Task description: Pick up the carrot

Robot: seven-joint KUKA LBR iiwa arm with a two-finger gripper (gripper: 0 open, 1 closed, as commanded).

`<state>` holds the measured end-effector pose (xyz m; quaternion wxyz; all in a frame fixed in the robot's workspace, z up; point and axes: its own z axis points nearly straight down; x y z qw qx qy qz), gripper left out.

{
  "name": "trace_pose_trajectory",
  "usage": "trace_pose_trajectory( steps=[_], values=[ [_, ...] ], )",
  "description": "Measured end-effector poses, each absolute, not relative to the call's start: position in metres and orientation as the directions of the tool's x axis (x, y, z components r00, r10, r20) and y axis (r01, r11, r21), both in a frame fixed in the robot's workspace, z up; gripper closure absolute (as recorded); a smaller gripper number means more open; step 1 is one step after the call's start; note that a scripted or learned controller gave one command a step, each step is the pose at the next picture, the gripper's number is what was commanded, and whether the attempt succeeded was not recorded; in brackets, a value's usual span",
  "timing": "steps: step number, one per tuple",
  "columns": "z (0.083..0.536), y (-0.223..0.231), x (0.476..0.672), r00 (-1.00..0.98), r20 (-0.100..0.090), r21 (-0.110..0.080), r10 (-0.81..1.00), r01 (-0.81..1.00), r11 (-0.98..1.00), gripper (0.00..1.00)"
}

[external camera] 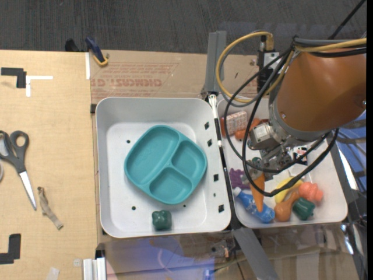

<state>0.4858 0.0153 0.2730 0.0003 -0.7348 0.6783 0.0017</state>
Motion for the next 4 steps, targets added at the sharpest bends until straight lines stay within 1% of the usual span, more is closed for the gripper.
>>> trace_pose_trajectory(
  steps=[1, 2, 3, 4],
  values=[
    [0.234, -0.011, 0.494, 0.4, -0.004, 0.003, -0.916, -0.916, -0.4, 1.0],
    [0.191, 0.008, 0.478, 0.552, -0.004, 0.001, -0.834, -0.834, -0.552, 1.0],
    [0.199, 0.009, 0.479, 0.548, -0.007, 0.0, -0.837, -0.837, -0.548, 1.0],
    [0.221, -0.021, 0.506, 0.266, -0.004, -0.001, -0.964, -0.964, -0.266, 1.0]
  ],
)
